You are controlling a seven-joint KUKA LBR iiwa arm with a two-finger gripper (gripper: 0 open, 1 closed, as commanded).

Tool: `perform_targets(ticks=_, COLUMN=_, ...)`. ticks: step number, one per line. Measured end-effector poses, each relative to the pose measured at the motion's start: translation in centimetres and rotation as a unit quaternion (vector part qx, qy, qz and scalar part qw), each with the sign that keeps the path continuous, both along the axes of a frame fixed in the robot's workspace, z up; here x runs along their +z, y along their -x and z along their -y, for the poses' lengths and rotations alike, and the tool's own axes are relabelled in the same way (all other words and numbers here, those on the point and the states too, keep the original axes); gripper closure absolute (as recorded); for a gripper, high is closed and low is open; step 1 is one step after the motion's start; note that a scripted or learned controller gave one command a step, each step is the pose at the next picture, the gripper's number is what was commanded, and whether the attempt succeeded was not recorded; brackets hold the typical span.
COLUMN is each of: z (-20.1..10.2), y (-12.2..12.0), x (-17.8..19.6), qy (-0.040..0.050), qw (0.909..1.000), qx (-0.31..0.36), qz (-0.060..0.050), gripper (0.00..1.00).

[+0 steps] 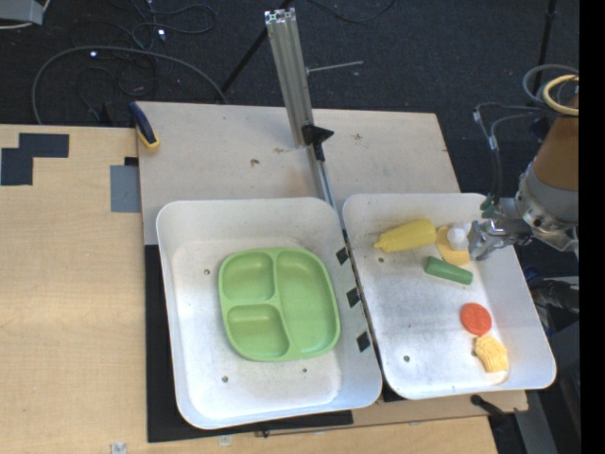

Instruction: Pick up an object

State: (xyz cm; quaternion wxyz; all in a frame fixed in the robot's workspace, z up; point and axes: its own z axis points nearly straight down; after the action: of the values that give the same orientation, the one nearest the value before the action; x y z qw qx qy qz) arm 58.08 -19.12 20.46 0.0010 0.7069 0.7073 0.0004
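Note:
The right bin (416, 367) holds several toy foods. A yellow squash-like piece (406, 235) lies near its far edge, with a green cylinder (448, 270) just below it. A small yellow and white piece (456, 246) sits at the gripper's tip. Lower down are a red-orange round piece (476, 318) and a yellow corn-like piece (492, 353). My gripper (480, 238) hangs low over the bin's far right side, right beside the small yellow and white piece. Nothing shows between its fingers.
The left bin (189, 244) carries a green divided plate (279, 304). A metal post (290, 78) rises behind the bins. A blue and yellow tool (144, 126) lies on the bench at the back left. Cables run across the dark floor behind.

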Motion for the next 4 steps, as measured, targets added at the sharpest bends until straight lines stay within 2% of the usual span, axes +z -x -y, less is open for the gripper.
perform_targets(ticks=1, z=0.1, y=0.0, x=2.2, qy=-0.0005, qw=1.0, qx=0.0, qz=-0.001, gripper=1.0)
perform_targets(ticks=4, z=-16.3, y=2.2, x=3.0, qy=-0.0016, qw=1.0, qx=0.002, qz=-0.003, gripper=1.0)
